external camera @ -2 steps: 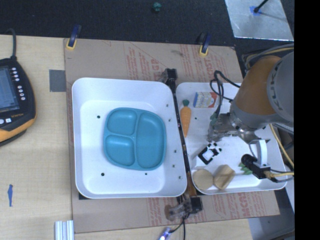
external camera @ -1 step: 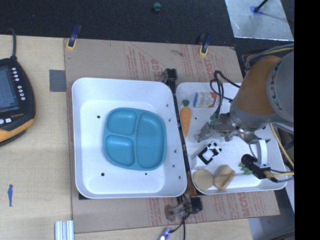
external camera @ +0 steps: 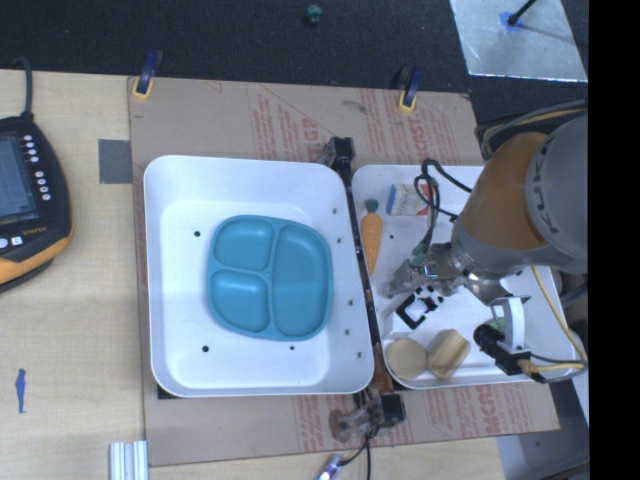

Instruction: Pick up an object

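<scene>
Left bin [external camera: 160, 268]: one blue divided plate [external camera: 268, 276], centred. Right bin [external camera: 400, 180]: carrot [external camera: 371, 240] along the left wall; two tan round pieces [external camera: 428, 356] at the near edge. Pincer [external camera: 418, 290] low over the right bin's middle, right of the carrot; whether spread or pressed together cannot be told.

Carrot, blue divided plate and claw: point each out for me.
carrot [external camera: 371, 240]: camera view, mid-body.
blue divided plate [external camera: 269, 277]: camera view, central ridge.
claw [external camera: 414, 303]: camera view, between fingertips.
</scene>
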`<state>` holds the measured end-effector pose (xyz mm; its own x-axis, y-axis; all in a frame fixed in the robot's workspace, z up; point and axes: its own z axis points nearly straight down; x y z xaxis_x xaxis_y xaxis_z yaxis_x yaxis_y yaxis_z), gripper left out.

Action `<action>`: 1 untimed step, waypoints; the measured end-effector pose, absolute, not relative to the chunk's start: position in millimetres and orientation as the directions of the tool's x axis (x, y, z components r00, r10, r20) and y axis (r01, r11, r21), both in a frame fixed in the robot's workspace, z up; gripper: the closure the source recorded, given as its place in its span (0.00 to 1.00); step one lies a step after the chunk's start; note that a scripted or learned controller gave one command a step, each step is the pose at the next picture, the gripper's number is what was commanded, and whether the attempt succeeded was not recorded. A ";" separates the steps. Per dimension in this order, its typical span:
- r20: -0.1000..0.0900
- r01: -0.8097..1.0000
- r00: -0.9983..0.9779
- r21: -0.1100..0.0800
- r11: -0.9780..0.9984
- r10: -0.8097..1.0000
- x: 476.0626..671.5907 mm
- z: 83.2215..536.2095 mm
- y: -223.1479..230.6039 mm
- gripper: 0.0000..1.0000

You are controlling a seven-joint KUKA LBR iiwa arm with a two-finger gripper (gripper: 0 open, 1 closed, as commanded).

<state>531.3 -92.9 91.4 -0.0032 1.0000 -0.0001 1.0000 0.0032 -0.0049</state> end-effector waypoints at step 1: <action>-0.001 1.000 -0.002 -0.005 0.002 1.000 531.8 101.8 -94.0 1.00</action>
